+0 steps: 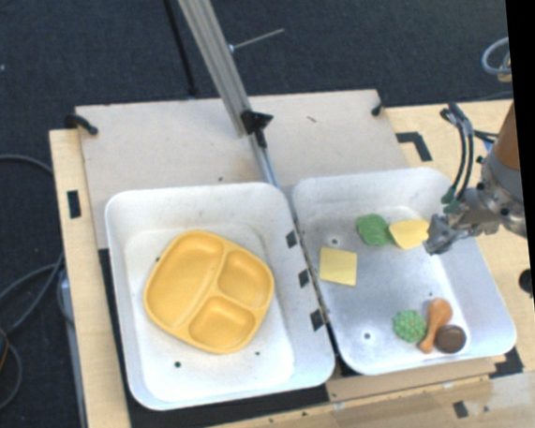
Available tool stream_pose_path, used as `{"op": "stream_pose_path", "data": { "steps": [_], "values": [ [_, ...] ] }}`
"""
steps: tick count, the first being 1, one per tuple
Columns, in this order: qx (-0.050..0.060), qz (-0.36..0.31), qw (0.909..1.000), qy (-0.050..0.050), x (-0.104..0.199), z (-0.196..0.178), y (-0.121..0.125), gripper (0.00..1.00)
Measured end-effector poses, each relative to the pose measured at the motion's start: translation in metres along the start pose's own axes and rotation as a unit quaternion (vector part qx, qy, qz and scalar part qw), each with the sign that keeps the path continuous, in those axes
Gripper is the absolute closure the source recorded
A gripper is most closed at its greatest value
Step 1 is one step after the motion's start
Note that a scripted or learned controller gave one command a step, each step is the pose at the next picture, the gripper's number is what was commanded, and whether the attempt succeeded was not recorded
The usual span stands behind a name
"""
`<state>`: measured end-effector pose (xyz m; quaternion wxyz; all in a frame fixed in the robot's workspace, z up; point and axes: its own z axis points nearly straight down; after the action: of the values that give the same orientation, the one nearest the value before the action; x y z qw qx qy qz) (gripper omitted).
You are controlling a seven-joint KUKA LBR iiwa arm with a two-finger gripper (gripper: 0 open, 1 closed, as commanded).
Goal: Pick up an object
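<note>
1. As far as you can judge, nothing's picked up yet: every piece is lying on the floor of the right bin (454, 190).
2. Your tool (436, 237) sits low at that bin's right side, touching or just beside the pale yellow piece (408, 233). Can't tell its grip state.
3. Other options: green round piece (373, 229), yellow square (338, 266), drumstick (436, 321).
4. Left to do: grasp and lift. Yellow tray (209, 290) is in the left bin.

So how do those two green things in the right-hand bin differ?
The upper green piece is smooth and darker; the lower green piece is bumpy and paler. The upper one touches a yellow piece, the lower one lies beside a brown drumstick toy. Both are small and roundish.
</note>
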<state>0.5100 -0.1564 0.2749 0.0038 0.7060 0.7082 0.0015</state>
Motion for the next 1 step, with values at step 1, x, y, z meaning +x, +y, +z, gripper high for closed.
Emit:
{"op": "stream_pose_path", "data": {
  "steps": [1],
  "values": [
    [0.002,-0.002,1.0,0.002,0.0483,-0.0004,0.0075,1.0]
  ]
}}
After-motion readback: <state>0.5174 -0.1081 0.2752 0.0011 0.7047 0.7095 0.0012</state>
